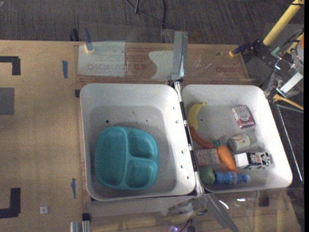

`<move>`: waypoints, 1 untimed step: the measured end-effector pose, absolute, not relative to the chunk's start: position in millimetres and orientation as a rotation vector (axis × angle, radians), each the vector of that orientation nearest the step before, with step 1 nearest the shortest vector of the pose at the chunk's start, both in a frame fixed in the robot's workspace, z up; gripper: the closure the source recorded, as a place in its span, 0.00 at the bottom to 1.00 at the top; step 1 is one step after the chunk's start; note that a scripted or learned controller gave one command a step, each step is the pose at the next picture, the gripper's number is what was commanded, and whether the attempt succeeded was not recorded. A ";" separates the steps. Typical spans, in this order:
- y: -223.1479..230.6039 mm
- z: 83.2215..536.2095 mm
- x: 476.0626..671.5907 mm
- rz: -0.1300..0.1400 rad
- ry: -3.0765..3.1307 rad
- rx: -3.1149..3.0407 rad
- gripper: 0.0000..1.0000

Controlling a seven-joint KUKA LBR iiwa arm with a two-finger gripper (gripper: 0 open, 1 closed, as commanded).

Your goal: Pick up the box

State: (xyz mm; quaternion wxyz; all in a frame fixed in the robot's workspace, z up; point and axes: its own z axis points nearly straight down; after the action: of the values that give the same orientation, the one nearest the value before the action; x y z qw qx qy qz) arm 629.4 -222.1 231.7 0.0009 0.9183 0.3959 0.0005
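Two white bins sit side by side on the bench. The left bin carries a teal divided plate, lying toward its near-left corner. The right bin carries all the small stuff.

The box, white with a pink-red print, lies flat near the far-right corner of the right bin, apart from the other things. Just nearer than it is a small can on its side. A black-and-white patterned carton lies by the near-right side. A carrot lies tilted in the middle, touching a brown packet on its left. A blue bottle lies on its side along the near edge, with a green round fruit beside it at the near-left corner. A banana rests against the left wall, far end, and an orange-red long piece runs from below it toward the carrot.

Arm parts show at the bench's far-right corner, outside the right bin, well apart from the box. Hand: cannot tell its state, the part in view is too cluttered to make out. Nothing in the bin is touched by it.

A yellow bar slants at the far right.
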 end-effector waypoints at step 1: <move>-222.5 231.6 629.2 0.002 1.242 2.884 0.00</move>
State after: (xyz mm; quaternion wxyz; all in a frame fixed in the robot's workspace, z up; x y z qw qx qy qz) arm 629.2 -222.5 231.6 0.0008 0.9184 0.3956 0.0006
